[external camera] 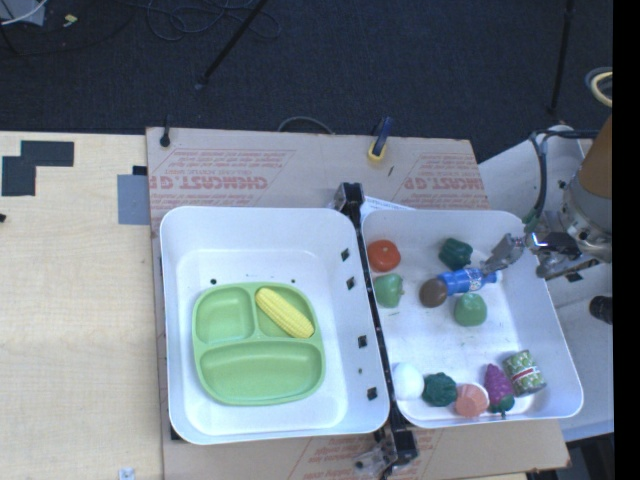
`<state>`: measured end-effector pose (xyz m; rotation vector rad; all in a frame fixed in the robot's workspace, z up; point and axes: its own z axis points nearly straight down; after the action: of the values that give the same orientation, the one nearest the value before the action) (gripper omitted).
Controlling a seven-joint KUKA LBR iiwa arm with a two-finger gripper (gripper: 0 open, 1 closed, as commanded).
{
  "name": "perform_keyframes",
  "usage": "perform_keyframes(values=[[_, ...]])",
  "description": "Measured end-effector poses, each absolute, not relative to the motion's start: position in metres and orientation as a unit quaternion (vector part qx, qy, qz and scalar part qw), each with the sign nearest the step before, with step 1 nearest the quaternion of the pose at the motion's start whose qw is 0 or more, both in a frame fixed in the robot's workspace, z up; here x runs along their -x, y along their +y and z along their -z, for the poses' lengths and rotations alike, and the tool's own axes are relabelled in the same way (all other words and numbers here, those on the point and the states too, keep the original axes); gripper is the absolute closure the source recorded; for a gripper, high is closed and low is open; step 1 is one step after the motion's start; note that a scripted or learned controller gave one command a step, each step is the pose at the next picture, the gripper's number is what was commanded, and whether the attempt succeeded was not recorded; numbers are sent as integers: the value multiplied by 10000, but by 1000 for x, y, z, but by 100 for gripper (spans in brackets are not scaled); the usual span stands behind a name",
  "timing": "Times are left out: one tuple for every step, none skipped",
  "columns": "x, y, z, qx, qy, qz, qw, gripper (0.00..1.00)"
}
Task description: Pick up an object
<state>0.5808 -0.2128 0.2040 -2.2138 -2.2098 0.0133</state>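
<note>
My gripper hangs over the right rim of the right bin, open, with nothing between its fingers. One finger reaches left toward a blue can lying on the bin floor, and is just short of it. Around the can sit a brown ball, a dark green piece and a light green piece. A red tomato and a green pepper lie by the bin's left wall.
Along the right bin's front edge lie a white ball, a dark green lump, a pink piece, a purple piece and a striped can. The left bin holds a green divided plate with a corn cob.
</note>
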Motion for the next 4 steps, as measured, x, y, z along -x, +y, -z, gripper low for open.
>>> perform_keyframes(values=[[-584,-213,-213,7069,-7073,-3,4,0],[-588,-209,-150,7062,-7080,-16,34,0],[-591,-209,-87,7065,-7077,-15,32,0],[-591,-208,-88,7068,-7075,-6,16,0]])
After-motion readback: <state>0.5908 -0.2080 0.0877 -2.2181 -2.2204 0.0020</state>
